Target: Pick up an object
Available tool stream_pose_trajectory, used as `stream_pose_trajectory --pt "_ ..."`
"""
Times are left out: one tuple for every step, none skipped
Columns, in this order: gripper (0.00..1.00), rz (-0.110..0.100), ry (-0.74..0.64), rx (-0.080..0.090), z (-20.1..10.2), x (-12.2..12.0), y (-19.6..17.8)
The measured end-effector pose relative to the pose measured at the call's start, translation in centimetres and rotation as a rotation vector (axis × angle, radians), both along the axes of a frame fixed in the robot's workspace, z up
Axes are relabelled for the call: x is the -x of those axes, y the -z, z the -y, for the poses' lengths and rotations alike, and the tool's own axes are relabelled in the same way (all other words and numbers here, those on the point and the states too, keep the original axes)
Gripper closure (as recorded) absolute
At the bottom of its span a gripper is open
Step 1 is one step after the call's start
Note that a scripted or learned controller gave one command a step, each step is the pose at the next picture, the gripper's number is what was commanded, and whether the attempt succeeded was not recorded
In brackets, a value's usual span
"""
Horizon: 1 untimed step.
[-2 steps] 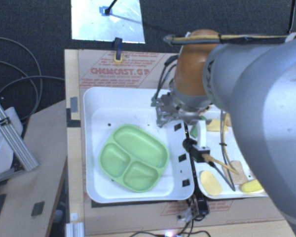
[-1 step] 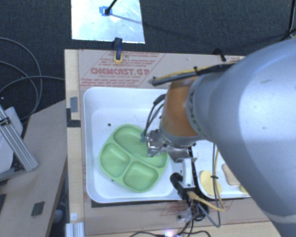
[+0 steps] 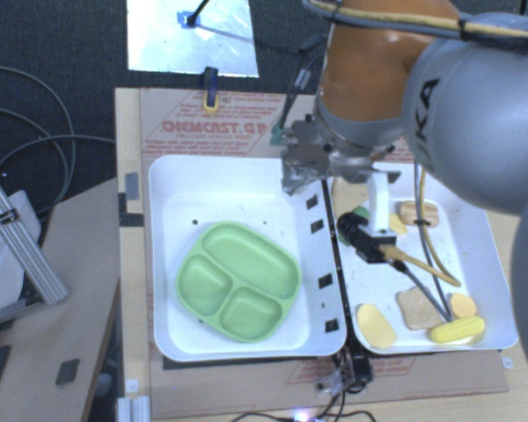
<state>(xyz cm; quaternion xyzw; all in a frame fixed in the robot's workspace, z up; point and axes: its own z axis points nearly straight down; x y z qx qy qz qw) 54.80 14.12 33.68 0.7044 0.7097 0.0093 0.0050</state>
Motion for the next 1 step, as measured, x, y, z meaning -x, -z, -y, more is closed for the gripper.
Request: stream_pose_trajectory --pt "1.0 -0.015 -0.005 0.006 0.11 0.2 -0.09"
